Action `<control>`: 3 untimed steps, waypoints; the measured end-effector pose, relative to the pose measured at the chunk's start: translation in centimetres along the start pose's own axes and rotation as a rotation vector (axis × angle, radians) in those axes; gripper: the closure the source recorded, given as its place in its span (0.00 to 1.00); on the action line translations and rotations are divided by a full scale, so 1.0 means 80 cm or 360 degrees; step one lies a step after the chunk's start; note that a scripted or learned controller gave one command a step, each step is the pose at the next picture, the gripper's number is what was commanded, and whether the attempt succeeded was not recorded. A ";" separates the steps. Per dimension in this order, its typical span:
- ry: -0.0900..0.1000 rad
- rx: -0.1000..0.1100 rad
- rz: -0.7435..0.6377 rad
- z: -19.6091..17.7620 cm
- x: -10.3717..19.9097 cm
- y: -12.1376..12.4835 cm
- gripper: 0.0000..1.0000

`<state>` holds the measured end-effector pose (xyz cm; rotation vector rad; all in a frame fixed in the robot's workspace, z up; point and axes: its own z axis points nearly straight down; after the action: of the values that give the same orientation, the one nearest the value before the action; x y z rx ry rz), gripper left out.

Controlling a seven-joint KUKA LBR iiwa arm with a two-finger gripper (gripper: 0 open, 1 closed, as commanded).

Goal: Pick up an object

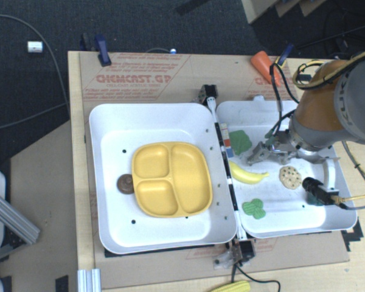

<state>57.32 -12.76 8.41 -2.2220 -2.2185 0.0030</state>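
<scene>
In the right bin (328,221) lie a yellow banana (247,175), a flat green leaf-shaped piece (239,142), a round speckled cookie (289,176) and a small green broccoli-like piece (253,208). My gripper (263,152) hangs low over this bin, between the green leaf piece and the cookie and just above the banana's right end. Nothing shows in its grasp. The grey and orange arm reaches in from the right.
The left bin (109,224) holds a yellow divided plate (171,179) with a small brown round piece (125,184) against its left edge. An orange object (261,62) and a blue clamp (101,50) lie on the bench behind the bins.
</scene>
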 end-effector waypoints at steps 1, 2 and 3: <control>-0.0003 -0.0006 -0.0002 -0.001 -0.089 0.073 0.00; 0.0002 -0.0001 -0.0001 0.000 -0.031 -0.063 0.00; 0.0008 -0.0006 -0.0008 -0.002 -0.112 0.026 0.00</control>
<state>59.37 -21.70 8.53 -2.2158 -2.2231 -0.0065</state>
